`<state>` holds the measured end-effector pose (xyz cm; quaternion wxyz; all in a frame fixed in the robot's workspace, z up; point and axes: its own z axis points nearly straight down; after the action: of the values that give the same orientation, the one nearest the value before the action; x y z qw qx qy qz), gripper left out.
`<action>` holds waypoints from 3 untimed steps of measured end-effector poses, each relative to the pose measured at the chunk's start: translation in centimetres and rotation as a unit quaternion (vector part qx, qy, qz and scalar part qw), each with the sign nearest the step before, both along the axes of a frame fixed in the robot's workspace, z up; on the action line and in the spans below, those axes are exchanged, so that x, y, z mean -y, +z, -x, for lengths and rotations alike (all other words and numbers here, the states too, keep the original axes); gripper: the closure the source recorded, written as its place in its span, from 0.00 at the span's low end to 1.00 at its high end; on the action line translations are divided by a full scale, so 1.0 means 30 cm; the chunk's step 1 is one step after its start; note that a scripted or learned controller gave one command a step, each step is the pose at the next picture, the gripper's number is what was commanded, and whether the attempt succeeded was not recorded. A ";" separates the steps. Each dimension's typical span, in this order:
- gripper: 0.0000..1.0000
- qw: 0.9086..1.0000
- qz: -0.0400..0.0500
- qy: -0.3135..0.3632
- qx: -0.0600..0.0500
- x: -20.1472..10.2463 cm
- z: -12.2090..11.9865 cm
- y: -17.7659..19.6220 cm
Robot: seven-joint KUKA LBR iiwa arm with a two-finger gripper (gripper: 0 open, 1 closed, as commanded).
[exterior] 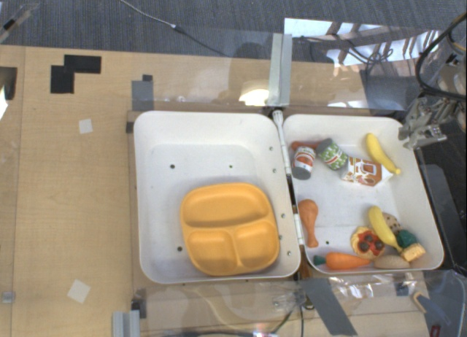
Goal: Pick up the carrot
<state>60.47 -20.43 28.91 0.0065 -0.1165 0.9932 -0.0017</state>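
Note:
The carrot [347,261] is orange with a green stub at its left end. It lies flat along the near wall of the right bin [343,204], pointing left to right. My gripper [423,130] hangs at the far right corner of that bin, over its rim, well away from the carrot. Nothing is seen held in it.
The right bin also holds a drumstick [309,220], two cans [303,160], a small carton [362,171], two bananas [381,153], a pizza slice [365,241] and other toy food beside the carrot. A yellow divided tray [230,226] sits in the left bin [168,153].

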 end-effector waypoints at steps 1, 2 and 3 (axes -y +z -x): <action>1.00 0.981 0.002 0.193 0.000 0.000 -0.050 0.009; 1.00 0.938 0.004 0.348 -0.001 0.002 0.054 0.087; 1.00 0.861 0.005 0.508 -0.001 -0.005 -0.048 0.080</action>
<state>61.91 -20.28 31.33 0.0046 -0.6053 0.7960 -0.0026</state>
